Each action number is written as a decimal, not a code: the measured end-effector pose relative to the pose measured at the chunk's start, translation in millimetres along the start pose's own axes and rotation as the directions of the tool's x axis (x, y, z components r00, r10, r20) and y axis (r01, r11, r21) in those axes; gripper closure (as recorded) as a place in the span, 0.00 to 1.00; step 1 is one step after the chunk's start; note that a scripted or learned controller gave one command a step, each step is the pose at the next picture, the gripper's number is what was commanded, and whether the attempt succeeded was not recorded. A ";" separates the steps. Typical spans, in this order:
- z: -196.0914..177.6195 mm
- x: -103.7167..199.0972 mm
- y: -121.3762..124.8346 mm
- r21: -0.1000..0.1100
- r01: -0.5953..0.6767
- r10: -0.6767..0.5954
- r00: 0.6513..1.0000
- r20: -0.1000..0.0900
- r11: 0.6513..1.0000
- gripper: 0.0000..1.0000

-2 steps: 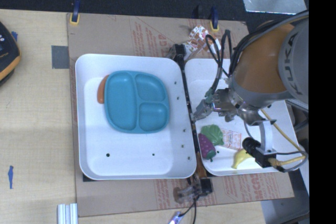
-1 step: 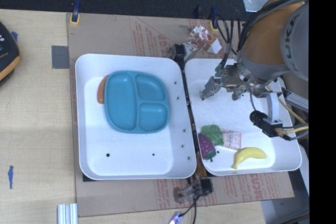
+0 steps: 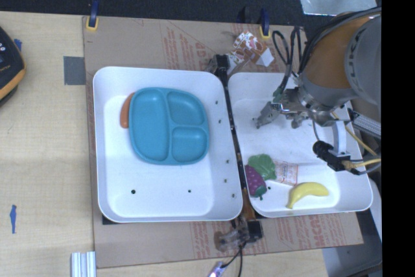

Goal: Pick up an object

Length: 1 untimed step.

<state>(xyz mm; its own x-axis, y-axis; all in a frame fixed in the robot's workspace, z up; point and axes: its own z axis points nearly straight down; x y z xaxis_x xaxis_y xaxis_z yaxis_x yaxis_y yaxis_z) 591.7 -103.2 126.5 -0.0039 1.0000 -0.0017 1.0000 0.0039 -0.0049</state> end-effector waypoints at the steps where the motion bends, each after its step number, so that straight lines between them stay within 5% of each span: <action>1: 31.3 -70.0 39.1 -0.002 -0.003 0.003 1.000 -0.002 1.000 0.00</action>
<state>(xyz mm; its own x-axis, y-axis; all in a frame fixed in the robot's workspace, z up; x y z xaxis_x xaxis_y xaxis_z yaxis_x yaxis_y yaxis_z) 630.9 -173.1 95.2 -0.0014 1.0000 -0.0001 1.0000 0.0014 -0.0026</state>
